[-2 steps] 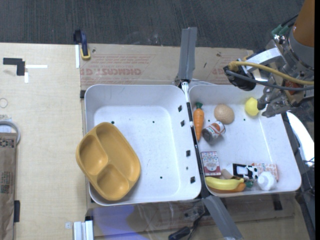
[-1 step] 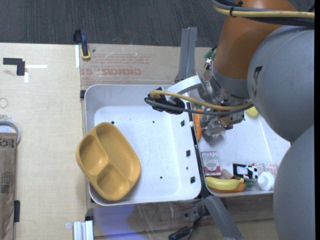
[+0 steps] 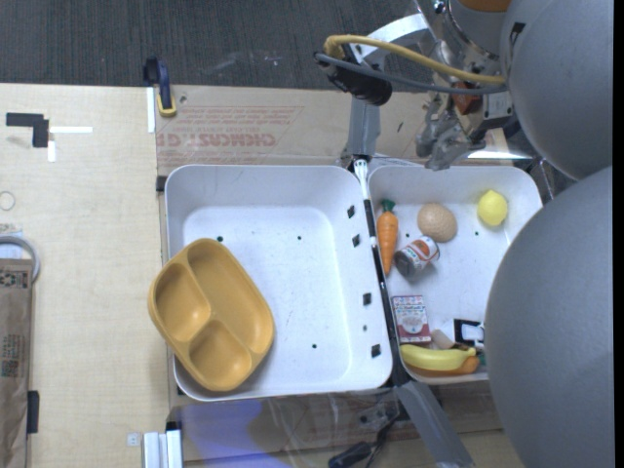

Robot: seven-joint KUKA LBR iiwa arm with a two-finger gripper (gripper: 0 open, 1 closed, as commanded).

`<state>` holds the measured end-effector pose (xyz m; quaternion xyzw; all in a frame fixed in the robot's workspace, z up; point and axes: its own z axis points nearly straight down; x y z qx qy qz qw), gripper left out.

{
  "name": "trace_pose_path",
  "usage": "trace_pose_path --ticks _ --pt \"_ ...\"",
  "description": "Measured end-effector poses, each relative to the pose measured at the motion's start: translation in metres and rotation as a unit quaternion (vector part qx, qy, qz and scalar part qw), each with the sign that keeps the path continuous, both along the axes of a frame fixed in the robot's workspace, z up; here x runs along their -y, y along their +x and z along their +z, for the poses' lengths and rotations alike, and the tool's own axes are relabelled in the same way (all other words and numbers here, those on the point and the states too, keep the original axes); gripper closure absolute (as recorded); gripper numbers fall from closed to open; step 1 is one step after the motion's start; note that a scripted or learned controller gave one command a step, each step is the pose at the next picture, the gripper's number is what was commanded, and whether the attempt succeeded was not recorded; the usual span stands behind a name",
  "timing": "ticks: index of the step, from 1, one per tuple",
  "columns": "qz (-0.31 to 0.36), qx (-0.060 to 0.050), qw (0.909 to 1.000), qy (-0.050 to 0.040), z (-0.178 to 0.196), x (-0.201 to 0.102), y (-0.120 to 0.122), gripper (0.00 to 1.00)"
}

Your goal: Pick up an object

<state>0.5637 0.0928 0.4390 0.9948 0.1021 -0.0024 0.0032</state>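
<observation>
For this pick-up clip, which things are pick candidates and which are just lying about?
Candidates, right bin: carrot, egg, lemon, can, box, banana.
Lying about: yellow tray in left bin, bag on the bench.

Illumination is bright, even and overhead; the two shallow white plastic bins [image 3: 292, 213] approach overexposure. Shadows are short and soft, notably beneath the yellow three-compartment plastic tray [image 3: 210, 315]. The large grey robot arm [image 3: 556, 291], nearest the lens, renders soft and defocused.
</observation>
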Motion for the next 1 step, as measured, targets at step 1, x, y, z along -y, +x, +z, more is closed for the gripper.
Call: trace_pose_path --ticks 1 --pt "0.042 -0.001 0.9991 0.0 -0.1183 -0.0534 -0.0327 1.0"
